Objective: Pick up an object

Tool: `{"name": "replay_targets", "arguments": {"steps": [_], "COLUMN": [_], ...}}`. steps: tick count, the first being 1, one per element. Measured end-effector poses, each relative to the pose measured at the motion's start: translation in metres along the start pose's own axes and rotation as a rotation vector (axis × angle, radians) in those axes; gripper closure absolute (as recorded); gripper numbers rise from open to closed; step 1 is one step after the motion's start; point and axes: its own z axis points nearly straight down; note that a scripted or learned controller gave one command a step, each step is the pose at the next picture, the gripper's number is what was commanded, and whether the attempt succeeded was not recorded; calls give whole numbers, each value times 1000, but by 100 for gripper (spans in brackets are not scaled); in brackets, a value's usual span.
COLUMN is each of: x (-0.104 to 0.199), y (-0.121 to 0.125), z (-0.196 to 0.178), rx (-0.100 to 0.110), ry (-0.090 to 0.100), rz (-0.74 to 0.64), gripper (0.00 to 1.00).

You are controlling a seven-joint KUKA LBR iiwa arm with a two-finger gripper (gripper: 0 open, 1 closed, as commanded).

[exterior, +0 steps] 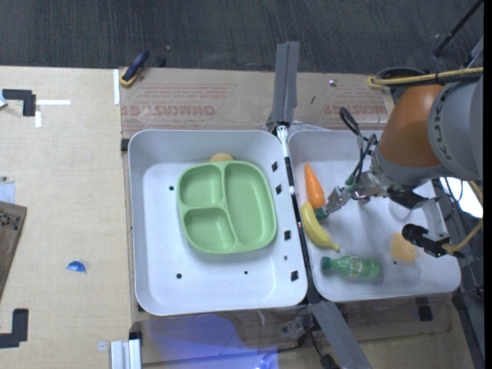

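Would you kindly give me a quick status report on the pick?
Gripper low in right bin, beside banana. Nothing seen held. Carrot close by; bottle nearer front.

Desk [61,206]: pale wood, seen from above.
Bins: left bin [154,283] and right bin [438,279] — white, shallow, side by side, touching.
Cardboard sheet [192,98]: flat behind the bins.
Small items: blue piece [75,267] — left of the bins, well apart.

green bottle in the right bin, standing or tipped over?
Tipped over. The green bottle lies on its side on the right bin floor, long axis running left-right, just below the banana.
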Motion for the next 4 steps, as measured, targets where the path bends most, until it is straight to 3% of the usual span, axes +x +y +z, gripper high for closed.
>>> {"name": "replay_targets", "arguments": {"steps": [1,2,3,4], "x": [-3,-15,-21,-22], "y": [50,85,51,-17], "z": [1,1,-33,2], "rx": [4,2,4,7], "ry": [8,6,7,9], "rz": [22,98,113,176], "gripper": [0,0,0,0]}}
